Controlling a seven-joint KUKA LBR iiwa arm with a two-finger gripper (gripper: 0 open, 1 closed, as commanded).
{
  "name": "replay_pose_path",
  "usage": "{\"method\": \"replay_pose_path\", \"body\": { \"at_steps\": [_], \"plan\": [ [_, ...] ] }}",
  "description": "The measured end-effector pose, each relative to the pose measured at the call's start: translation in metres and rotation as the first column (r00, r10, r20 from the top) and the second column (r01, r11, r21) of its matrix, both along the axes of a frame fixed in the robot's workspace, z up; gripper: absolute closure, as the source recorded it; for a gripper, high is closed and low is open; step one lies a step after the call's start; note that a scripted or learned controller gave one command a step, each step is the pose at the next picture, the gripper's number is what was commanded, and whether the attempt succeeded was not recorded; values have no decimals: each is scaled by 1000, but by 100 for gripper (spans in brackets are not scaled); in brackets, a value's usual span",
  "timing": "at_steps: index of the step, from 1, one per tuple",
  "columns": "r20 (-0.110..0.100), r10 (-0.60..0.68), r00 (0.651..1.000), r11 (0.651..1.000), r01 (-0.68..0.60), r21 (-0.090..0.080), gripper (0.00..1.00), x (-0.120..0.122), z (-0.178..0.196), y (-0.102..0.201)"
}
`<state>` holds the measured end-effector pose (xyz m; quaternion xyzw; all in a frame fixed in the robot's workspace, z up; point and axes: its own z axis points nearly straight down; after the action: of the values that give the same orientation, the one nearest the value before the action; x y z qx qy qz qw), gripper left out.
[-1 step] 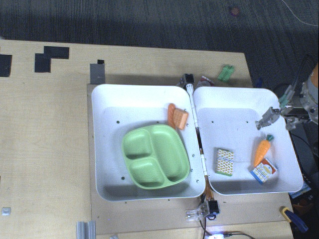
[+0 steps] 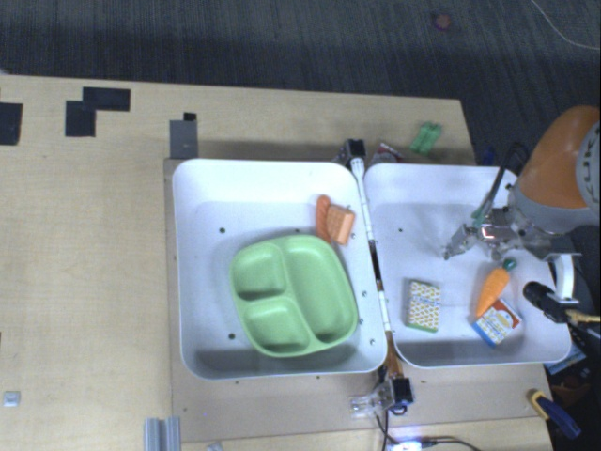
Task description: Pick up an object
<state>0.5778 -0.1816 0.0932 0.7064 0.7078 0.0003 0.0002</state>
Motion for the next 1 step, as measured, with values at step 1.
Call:
{"method": "replay_pose_path", "body": {
  "at_steps": [1],
  "plan": [
    [7,-1,1000,1000,1,-1,0,-78,-6,47]
  ]
}}
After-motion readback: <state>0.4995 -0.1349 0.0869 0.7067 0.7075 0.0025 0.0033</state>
